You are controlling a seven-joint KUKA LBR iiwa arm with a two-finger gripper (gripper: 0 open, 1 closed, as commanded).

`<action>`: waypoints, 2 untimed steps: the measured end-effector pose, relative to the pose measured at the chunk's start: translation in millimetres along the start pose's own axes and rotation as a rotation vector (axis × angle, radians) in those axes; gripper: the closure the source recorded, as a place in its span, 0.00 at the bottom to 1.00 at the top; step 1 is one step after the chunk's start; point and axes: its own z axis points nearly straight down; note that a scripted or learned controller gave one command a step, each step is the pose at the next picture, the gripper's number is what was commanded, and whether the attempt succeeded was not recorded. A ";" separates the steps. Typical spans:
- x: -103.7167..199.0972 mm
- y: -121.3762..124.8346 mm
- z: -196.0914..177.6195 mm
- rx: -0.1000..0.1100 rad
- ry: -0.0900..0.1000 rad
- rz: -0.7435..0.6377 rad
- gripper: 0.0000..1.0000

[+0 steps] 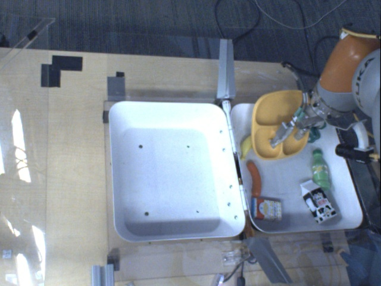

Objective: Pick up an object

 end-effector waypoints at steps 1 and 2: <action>27.0 -14.5 5.5 -0.057 -0.083 0.011 0.00; 38.2 -13.4 0.8 -0.040 -0.059 -0.001 1.00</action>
